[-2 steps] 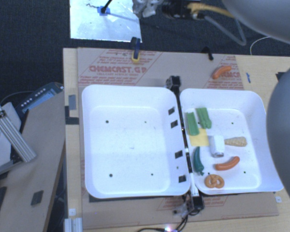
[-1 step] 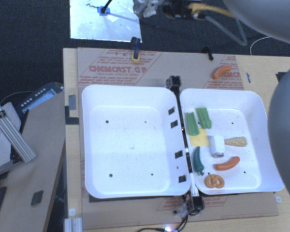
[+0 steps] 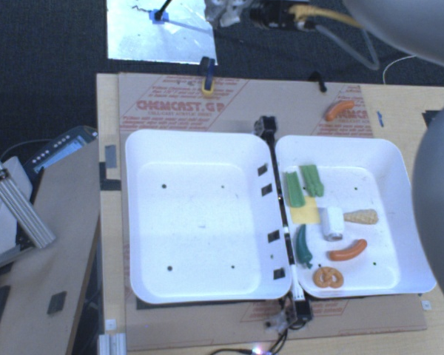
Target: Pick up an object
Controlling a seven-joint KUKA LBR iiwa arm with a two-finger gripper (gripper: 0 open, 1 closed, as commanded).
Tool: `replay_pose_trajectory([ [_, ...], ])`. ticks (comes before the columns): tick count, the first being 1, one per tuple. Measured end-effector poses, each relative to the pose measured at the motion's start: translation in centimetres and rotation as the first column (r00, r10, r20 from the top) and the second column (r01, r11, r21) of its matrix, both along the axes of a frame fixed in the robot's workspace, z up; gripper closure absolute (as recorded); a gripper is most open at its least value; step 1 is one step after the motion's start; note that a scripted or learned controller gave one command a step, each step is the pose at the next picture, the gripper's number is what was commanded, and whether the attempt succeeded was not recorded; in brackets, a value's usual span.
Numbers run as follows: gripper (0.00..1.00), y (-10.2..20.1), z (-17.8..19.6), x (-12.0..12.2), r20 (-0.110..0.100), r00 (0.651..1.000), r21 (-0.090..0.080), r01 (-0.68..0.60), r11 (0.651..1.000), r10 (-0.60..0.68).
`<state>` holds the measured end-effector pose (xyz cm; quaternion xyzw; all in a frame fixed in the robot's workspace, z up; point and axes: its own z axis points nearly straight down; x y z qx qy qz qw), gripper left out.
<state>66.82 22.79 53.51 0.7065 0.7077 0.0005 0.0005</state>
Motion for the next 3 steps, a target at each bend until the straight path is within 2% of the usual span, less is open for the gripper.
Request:
replay_pose_trajectory([
  [3, 1.0, -2.06, 0.0, 0.01, 0.0, 1.0, 0.0, 0.002, 1.0, -0.002],
])
